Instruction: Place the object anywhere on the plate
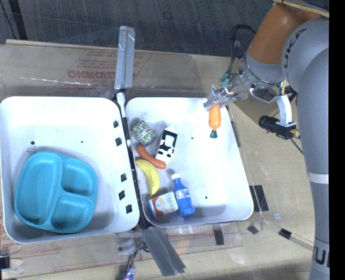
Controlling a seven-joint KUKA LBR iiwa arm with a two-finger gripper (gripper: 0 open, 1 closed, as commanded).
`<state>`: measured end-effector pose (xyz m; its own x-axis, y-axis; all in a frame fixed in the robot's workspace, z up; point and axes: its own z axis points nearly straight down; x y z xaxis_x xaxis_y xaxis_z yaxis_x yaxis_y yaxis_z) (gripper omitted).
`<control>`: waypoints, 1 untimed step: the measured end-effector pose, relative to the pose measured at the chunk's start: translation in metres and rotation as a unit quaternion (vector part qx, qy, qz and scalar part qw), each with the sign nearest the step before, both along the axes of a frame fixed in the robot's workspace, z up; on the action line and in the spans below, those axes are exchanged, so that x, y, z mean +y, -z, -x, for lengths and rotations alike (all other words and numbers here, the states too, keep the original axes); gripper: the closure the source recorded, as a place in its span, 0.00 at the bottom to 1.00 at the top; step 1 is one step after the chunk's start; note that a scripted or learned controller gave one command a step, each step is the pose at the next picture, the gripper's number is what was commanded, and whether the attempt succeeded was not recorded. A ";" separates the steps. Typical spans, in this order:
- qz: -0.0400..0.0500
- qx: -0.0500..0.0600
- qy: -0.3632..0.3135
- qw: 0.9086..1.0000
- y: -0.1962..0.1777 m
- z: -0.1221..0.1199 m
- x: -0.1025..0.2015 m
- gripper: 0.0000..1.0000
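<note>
A toy orange carrot (214, 117) with a green tip hangs upright over the far right part of the right bin (233, 200). Its top end is between the fingers of my gripper (218, 102), which is shut on it. The blue plate (56, 194), divided into compartments, lies in the near part of the left bin (21, 112), well to the left of the carrot and the gripper.
Along the right bin's left side lie a green packet (142, 131), a black-and-white item (166, 144), a sausage (151, 156), a banana (150, 177), a small carton (164, 205) and a blue bottle (183, 196). A raised divider (123, 139) separates the bins.
</note>
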<state>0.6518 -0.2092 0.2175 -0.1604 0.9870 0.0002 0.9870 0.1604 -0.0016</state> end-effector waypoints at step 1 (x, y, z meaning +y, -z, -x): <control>0.000 0.002 0.076 0.997 0.003 -0.005 0.092 1.00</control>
